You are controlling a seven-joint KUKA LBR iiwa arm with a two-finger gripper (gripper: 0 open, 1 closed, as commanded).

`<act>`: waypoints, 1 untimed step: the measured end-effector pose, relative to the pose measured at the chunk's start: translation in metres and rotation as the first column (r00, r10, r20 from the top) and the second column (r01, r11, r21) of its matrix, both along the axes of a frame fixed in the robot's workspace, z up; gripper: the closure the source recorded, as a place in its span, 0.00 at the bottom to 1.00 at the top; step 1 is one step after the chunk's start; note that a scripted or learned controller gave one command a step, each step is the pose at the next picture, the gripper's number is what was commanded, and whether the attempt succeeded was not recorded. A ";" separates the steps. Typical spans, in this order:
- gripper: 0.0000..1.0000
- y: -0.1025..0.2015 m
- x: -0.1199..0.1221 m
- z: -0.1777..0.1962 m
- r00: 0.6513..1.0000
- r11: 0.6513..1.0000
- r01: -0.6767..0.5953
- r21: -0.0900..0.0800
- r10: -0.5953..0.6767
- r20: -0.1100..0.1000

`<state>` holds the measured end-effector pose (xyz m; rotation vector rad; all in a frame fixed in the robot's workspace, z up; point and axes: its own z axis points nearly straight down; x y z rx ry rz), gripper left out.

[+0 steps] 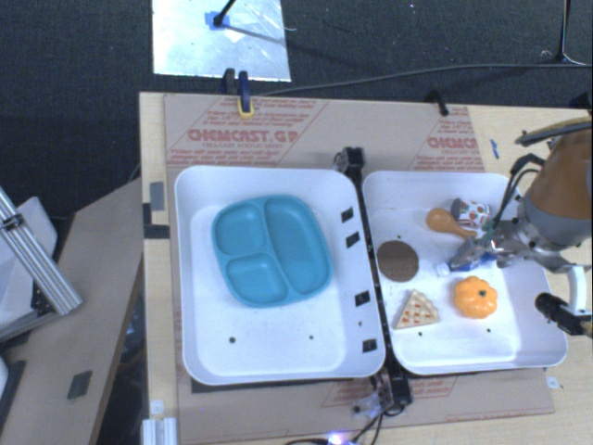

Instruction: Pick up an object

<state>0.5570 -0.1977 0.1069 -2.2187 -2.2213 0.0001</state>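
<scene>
The gripper point(484, 248) sits low in the right bin point(463, 355), just above the small pumpkin point(475, 298) and beside the spoon point(447, 222), likely placed to reach one; whether it is spread or pinching anything I cannot tell

Single fixed camera, mounted above the bench point(306, 123), looking down at a slant. Both white bins fall within frame: left bin point(199, 341), right bin point(533, 346). Moderate standoff; dark floor visible beyond the bench's far edge.
</scene>
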 end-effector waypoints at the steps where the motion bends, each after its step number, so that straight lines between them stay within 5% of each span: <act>1: 1.00 -0.001 0.002 0.013 1.000 1.000 0.000 -0.003 0.000 0.007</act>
